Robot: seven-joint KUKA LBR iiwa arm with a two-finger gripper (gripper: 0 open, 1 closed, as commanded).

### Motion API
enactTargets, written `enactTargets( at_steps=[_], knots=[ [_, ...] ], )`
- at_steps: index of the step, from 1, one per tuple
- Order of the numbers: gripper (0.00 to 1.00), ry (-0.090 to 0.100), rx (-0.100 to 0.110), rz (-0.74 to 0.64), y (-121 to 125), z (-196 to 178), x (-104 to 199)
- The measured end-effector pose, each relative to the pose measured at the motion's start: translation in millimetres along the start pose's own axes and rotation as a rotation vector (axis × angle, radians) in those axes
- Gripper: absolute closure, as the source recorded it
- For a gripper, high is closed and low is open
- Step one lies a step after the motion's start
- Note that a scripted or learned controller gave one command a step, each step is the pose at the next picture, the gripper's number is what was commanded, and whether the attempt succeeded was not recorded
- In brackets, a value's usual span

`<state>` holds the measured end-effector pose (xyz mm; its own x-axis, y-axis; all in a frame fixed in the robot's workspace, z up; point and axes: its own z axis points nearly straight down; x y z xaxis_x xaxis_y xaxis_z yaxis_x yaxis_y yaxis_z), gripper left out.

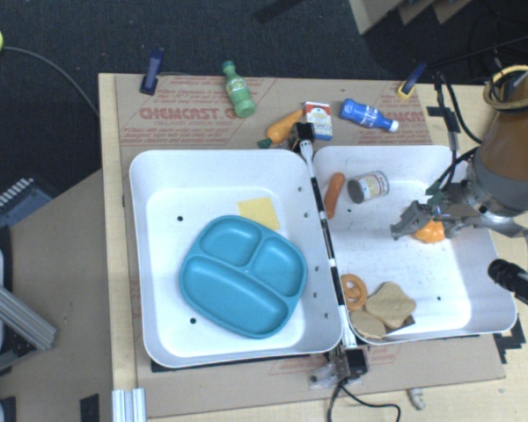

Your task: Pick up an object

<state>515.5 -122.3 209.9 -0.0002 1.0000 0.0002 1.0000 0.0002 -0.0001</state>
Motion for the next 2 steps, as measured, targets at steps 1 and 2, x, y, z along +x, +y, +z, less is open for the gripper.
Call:
enactTargets(
  at_steps=[1,2],
  knots=[
    [0.00,-0.002,-0.002,0.001,55.8,11.7,-56.6],
    [0.00,0.000,0.001,0.001,73.9,125.8,-78.6]
  ],
)
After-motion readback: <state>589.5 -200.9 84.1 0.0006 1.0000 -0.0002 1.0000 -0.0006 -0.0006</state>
